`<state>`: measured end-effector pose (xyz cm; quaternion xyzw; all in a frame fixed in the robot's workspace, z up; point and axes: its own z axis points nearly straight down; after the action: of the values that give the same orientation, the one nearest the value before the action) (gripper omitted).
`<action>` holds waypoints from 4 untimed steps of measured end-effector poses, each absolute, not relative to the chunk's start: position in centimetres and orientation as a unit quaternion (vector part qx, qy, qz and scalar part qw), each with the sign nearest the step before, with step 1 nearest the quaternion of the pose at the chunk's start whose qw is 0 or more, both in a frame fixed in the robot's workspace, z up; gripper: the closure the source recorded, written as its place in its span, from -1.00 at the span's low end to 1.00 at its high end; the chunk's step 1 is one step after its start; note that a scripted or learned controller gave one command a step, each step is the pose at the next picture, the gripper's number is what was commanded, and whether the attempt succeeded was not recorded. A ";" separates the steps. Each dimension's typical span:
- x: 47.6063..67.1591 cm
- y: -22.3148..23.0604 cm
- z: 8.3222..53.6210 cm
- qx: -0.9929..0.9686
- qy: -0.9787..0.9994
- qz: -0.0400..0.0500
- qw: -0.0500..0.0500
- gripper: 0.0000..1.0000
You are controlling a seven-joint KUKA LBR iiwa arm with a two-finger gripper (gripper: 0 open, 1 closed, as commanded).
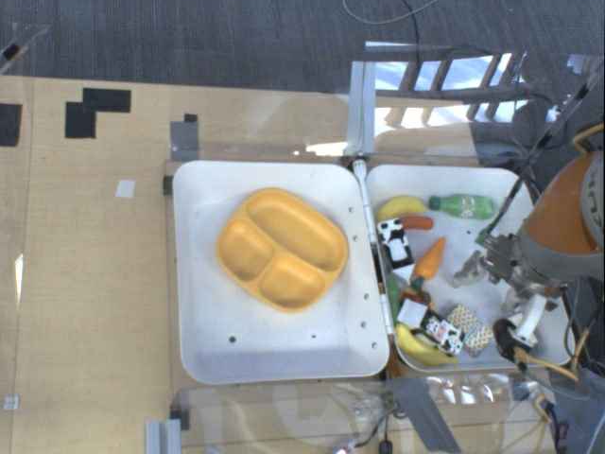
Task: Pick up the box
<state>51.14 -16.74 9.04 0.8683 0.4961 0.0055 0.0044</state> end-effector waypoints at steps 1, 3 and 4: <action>49.3 -13.4 9.1 0.893 0.450 0.008 0.007 -1.00; 49.6 -10.6 10.3 0.917 0.399 0.012 0.007 1.00; 51.0 -11.1 9.1 0.921 0.390 0.004 0.001 1.00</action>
<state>50.97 -11.07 9.15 0.9207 0.3904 0.0038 0.0012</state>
